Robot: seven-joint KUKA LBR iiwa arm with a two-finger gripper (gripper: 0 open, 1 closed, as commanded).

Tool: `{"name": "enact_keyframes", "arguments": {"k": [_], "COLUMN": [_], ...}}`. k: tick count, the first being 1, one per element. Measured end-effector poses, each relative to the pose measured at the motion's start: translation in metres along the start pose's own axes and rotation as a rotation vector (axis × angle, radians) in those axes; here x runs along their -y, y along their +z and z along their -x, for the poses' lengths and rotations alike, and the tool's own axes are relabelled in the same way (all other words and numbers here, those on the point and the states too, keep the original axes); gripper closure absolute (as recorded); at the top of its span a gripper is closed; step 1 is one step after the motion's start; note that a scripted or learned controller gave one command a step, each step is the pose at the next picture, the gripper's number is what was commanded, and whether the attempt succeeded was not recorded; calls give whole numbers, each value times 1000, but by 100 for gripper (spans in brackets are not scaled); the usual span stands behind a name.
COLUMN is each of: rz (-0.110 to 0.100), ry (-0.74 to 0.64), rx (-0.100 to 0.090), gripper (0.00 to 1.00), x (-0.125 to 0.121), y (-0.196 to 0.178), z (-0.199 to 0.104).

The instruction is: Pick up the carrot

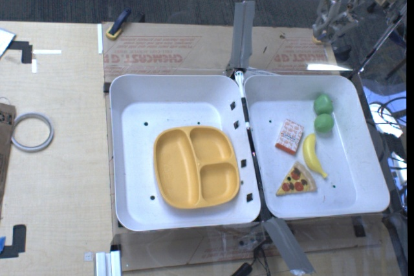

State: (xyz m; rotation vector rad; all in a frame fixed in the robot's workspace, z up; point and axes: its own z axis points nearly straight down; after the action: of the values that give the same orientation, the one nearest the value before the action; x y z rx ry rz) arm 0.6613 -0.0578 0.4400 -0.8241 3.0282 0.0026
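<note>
Camera view: two white bins. The left bin holds one yellow plate. The right bin holds two green balls, one banana, one pizza slice and one small box. The gripper hangs far right, past the bins. I cannot tell if it is wide or narrow, or where the carrot is.

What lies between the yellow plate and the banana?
In the camera view, between the yellow plate and the banana lie the adjoining bin walls and the pizza slice.
</note>
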Motion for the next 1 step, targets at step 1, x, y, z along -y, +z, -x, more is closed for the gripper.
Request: {"name": "enact_keyframes", "arguments": {"k": [1], "rz": [0], "ry": [227], "rx": [-3], "gripper": [100], "x": [4], "y": [0], "z": [-15]}}
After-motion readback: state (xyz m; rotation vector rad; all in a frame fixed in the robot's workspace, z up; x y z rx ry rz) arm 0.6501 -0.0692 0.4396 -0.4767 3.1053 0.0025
